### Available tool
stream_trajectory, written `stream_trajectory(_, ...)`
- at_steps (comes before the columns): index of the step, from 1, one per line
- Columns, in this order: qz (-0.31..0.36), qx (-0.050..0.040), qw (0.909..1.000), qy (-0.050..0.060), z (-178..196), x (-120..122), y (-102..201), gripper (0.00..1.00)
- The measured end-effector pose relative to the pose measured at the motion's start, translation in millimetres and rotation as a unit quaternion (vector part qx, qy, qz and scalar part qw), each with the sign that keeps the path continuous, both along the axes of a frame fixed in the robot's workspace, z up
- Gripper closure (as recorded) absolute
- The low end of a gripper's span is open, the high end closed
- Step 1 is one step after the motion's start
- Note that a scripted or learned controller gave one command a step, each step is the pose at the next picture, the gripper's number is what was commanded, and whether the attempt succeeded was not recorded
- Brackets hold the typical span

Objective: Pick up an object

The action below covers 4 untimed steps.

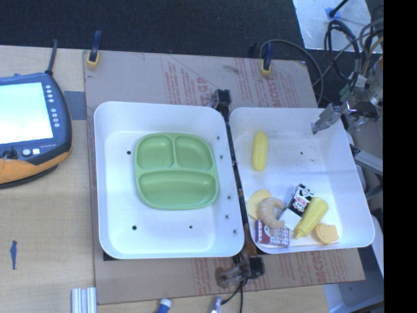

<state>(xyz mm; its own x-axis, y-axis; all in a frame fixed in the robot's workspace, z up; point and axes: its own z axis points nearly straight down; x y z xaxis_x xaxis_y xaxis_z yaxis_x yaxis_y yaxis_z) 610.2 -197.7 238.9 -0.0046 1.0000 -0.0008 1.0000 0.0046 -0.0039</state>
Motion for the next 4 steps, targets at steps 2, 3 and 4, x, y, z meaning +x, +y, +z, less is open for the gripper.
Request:
stream_trajectory(2,0.001,-0.0001,1.0000,0.001,-148,33,88,0.00)
stream_trajectory(3,0.002,-0.0005,1.0000,0.001,-137,34,87,1.00)
stream_trajectory(4,0.000,0.0014,1.0000,-0.002,-45,30,165,1.00)
